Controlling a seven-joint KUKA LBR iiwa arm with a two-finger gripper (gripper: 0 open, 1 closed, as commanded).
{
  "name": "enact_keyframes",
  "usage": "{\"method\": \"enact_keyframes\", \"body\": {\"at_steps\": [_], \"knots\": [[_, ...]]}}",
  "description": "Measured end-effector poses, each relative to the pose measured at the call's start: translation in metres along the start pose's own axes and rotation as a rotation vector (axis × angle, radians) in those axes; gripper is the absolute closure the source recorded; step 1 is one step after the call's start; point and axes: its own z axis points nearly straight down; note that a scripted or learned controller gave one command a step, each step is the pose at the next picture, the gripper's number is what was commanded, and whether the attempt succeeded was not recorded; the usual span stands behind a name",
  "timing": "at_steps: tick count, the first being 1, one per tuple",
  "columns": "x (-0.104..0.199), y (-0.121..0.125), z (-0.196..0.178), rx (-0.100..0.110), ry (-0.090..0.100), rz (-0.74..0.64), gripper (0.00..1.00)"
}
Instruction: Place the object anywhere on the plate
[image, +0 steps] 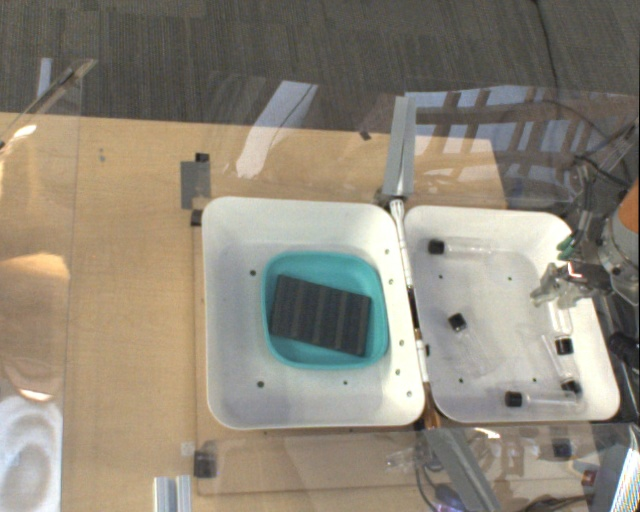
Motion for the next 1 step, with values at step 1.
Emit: {"method": "enact_keyframes", "body": {"at_steps": [1], "knots": [[0.0,0.0,0.0,0.0,0.0,0.0,0.0]]}}
